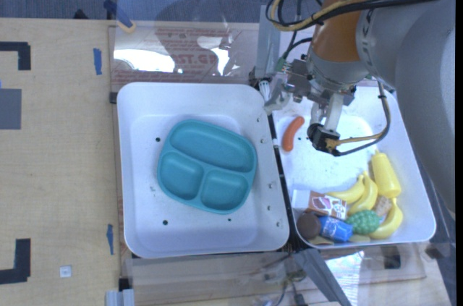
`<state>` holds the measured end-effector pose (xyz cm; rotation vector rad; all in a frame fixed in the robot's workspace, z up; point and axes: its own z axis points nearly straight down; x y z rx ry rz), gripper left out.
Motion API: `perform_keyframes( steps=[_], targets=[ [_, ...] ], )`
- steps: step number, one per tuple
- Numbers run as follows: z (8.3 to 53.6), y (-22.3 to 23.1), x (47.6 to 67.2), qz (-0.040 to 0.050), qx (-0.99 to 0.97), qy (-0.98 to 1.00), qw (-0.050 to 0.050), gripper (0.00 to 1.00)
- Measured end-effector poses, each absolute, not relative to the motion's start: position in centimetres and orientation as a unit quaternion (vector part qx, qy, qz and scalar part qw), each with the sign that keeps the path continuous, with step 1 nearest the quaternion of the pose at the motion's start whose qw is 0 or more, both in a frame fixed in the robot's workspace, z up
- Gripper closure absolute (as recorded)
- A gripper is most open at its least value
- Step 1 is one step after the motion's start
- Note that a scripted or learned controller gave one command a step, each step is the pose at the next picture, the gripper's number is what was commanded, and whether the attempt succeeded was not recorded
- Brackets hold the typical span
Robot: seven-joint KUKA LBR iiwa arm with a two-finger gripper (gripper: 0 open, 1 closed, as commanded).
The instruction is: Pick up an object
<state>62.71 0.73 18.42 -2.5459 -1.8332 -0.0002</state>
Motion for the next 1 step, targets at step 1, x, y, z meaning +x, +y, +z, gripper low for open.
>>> perform_keyframes(
  steps=[1],
  targets=[
    [22.1,1.42,60.54,0.0006,-0.802,-0.597,0.001,0.0]
  ],
)
